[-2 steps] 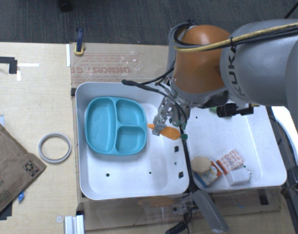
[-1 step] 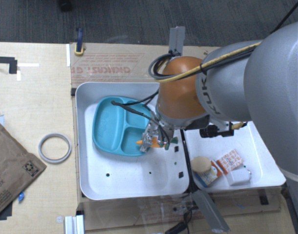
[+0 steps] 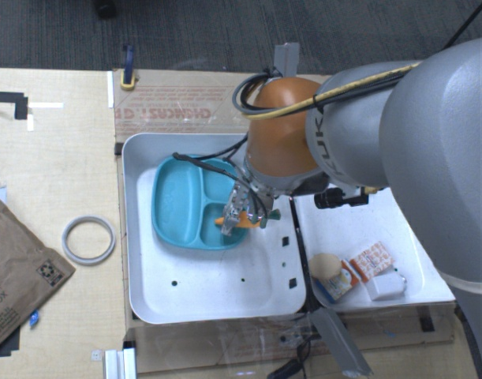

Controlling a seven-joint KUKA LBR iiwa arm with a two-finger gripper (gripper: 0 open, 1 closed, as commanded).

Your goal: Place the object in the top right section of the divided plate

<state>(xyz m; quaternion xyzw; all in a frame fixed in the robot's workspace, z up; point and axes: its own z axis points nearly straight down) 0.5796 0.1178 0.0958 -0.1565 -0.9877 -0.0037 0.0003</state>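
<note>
One small orange object [image 3: 227,222] lies on teal divided plate [image 3: 177,204].

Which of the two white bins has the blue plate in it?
The left bin. The blue plate lies in its upper part, with the claw at the plate's right edge. The right bin holds small packets and a round, tan thing instead.

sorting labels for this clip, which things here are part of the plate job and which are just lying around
Part of the job:
divided plate, teal, in the left bin
orange object at the plate's edge
gripper over it

Lying about:
tape ring
cardboard box
food packets in the right bin
</note>
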